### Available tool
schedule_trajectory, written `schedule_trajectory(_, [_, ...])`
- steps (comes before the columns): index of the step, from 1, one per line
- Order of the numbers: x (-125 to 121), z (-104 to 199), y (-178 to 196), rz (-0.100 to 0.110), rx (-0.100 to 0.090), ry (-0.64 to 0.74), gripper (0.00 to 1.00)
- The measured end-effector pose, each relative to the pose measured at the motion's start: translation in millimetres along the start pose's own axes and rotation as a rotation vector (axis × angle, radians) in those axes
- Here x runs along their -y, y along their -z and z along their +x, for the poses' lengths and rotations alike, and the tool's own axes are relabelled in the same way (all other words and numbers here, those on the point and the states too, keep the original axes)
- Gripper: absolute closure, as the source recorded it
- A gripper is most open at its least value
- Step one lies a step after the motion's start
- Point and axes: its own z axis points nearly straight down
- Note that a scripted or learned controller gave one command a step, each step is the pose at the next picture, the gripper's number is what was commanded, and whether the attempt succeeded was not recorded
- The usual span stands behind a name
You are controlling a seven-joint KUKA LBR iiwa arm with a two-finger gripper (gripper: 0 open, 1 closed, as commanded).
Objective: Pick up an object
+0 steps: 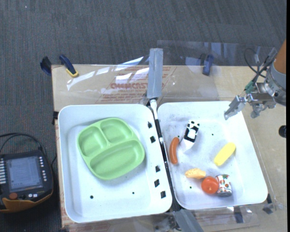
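The tool (245,105) is hanging at the right of the frame, over the upper right corner of the right bin (261,178), with its two fingers spread wide and nothing between them. The yellow piece (224,154) is lying in that bin, below and slightly left of the tool, well apart from it. Its long axis is running from lower left to upper right, so the tool is probably needing to go down-left.

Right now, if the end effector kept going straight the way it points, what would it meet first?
The end effector points down-left over the right bin's far rim. Going straight on, it would probably meet that bin's bare floor before the black-and-white toy, though depth is unclear.
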Motion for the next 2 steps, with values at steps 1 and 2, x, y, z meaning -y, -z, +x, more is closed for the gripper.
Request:
schedule_trajectory(1, [29,-24,-180,0.000,-0.004,0.002,0.00])
schedule_trajectory(2, [60,-18,-189,-0.003,-0.001,0.117,0.00])
